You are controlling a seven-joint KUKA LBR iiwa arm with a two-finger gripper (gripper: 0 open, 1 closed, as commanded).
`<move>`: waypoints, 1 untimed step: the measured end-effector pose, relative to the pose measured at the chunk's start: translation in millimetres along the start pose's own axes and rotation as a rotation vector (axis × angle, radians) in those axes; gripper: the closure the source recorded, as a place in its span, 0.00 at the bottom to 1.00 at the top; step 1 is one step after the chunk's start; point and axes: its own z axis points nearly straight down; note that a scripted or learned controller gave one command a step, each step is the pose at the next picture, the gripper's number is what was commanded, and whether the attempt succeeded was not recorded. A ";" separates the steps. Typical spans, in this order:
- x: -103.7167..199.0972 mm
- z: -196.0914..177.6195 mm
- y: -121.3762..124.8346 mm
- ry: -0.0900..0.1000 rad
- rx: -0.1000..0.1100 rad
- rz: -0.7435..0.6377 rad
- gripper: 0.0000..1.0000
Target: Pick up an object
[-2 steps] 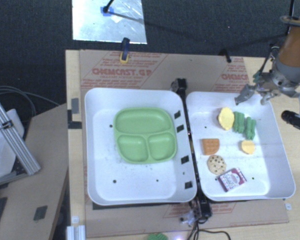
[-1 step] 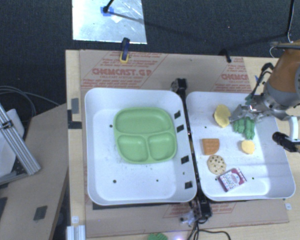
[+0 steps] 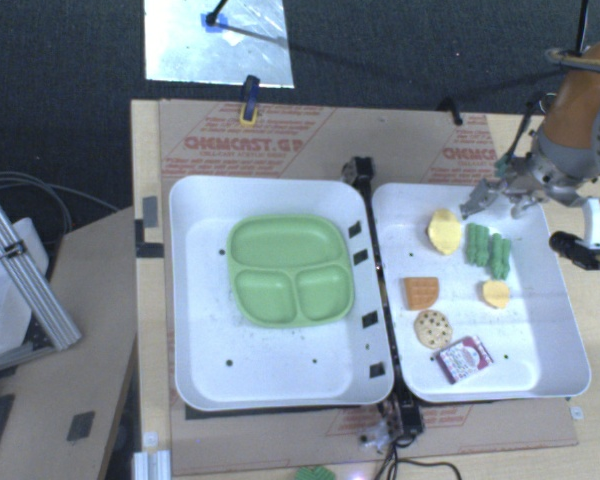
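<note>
The right bin (image 3: 550,368) holds several small items. There is a yellow lemon-like piece (image 3: 444,232), a green bumpy vegetable (image 3: 488,248), an orange square waffle (image 3: 421,292), a small yellow chunk (image 3: 496,294), a chocolate-chip cookie (image 3: 433,328) and a red packet (image 3: 465,358). My gripper (image 3: 500,201) hangs over the far edge of this bin, just above and behind the green vegetable and the yellow piece. Its fingers are spread open with nothing between them.
In the left bin (image 3: 195,368) lies a green divided plate (image 3: 287,270). Black clips line the ridge between the two bins (image 3: 368,268). A black handle-like part (image 3: 580,252) juts over the right bin's right rim. The arm (image 3: 580,118) comes in from the upper right.
</note>
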 end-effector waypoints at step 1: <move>-0.4 -39.4 -1.0 0.000 0.001 0.001 0.00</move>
